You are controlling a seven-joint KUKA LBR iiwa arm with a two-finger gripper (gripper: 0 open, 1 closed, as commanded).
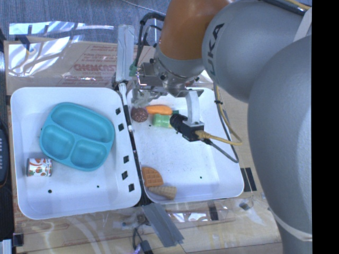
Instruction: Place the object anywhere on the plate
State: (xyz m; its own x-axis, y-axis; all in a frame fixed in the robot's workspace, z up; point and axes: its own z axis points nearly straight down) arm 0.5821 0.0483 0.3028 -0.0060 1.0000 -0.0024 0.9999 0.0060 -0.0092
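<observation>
Nothing lies on the blue plate (77, 136) yet, so we judge the task barely begun. We see the gripper (150, 91) low over the right bin (212, 179), right of the plate, just above a cluster of a brown round piece (140, 114), a carrot (159, 110) and a green block (161, 120); which one it is after, and whether the hand is released or grasping, we cannot tell. Further right of the plate a waffle (152, 177) touches a wafer (163, 191). A small can (39, 166) stands just left of the plate. The divider between the bins must be crossed.
</observation>
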